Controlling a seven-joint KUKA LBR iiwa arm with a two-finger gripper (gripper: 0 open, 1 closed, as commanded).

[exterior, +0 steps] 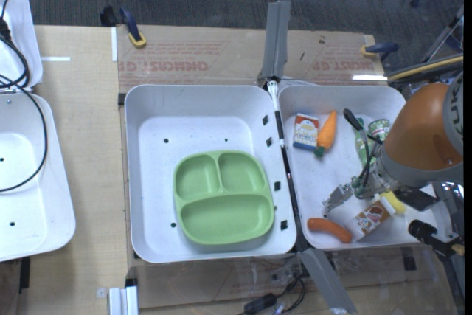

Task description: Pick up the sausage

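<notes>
End effector [341, 197] is hanging low over the right bin [295, 158], its metal tip pointing down and left, just above and beside the sausage [329, 229]. Whether it is wide or narrow cannot be told at this resolution; nothing is showing in its grip. Sausage is lying flat near the bin's front wall, orange-red, long axis running left to right, apart from the tip. A small printed packet [372, 217] is sitting just right of it, close enough to be crowding a grasp from that side. Arm [424, 133] is reaching in from the right, orange band covering the bin's right part.

Carrot [326, 130] and small box [306, 131] are resting near the back, well apart from the target. Left bin [147, 158] is carrying a green divided plate [223, 197].

Judgement: approach phase, pick not yet made; the tip is looking offset toward the back of the sausage, so a short move forward seems needed before lowering.
</notes>
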